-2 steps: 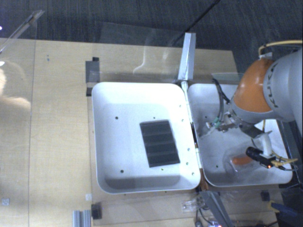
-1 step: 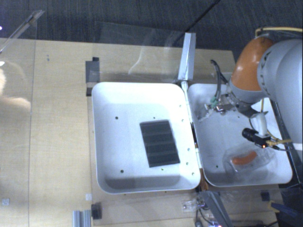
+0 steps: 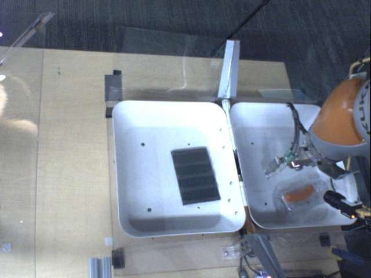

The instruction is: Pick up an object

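A dark grey ribbed rectangular pad (image 3: 195, 175) lies flat in the middle of the left bin (image 3: 130, 155). A small orange-red oblong object (image 3: 299, 194) lies in the right bin (image 3: 255, 132), near its front. My gripper (image 3: 285, 163) hangs over the middle of the right bin, a little behind and to the left of the orange-red object and apart from it. I see nothing held in it. The arm's orange band (image 3: 341, 117) and grey wrist cover the right bin's right side.
The two white bins sit side by side on a pale wooden bench (image 3: 64, 172), with a metal bar (image 3: 229, 74) behind their shared edge. Cables and dark fittings (image 3: 342, 204) hang by the right bin's front right corner.
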### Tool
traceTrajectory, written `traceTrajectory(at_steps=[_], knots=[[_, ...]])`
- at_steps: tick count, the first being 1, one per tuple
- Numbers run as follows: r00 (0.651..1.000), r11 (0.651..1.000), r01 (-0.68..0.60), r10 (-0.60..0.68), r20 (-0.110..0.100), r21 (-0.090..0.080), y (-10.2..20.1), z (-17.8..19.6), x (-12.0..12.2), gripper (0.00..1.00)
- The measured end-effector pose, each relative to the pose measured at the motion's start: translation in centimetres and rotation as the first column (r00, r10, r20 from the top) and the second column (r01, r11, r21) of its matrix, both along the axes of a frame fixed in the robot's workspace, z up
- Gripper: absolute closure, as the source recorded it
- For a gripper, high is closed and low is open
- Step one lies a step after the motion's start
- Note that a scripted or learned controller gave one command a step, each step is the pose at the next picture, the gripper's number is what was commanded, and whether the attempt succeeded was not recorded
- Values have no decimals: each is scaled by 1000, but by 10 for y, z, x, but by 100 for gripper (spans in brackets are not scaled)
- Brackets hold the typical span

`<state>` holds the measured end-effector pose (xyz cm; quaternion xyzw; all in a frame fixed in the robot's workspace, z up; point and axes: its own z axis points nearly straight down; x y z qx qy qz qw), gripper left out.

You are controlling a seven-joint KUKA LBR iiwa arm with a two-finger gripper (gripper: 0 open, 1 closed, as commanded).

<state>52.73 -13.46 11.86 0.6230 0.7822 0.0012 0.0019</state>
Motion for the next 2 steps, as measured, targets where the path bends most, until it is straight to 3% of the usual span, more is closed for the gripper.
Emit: traceTrajectory(at_steps=[1, 2], knots=[[1000, 1000, 7, -7, 11, 0, -16, -28, -35, 0], [1000, 1000, 21, -21, 12, 2, 40, -29, 23, 0]])
